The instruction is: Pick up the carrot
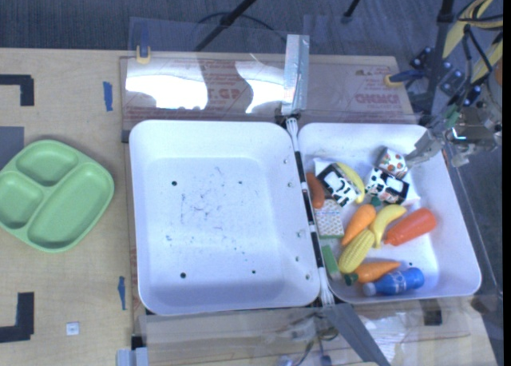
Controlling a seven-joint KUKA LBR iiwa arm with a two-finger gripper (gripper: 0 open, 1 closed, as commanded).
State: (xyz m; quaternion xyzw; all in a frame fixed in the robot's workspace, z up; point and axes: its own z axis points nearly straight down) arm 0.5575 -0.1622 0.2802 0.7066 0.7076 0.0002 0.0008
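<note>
The carrot (409, 226) is a fat, tapered orange piece lying in the right bin (459, 256), towards its right side. Two smaller orange pieces lie close by, one (358, 223) to its left and a thin one (375, 268) below. The gripper (429, 147) hangs over the bin's upper right corner, above and to the right of the pile. It sits beside a small red-and-white spotted toy (392, 162), well apart from the carrot. Nothing shows in its grasp.
The right bin also holds yellow banana-like pieces (357, 251), black-and-white toys (343, 186), and a blue bottle (397, 282). The left bin (215, 204) adjoins it. A green divided plate (52, 194) lies far left. Cables and stands crowd the upper right.
</note>
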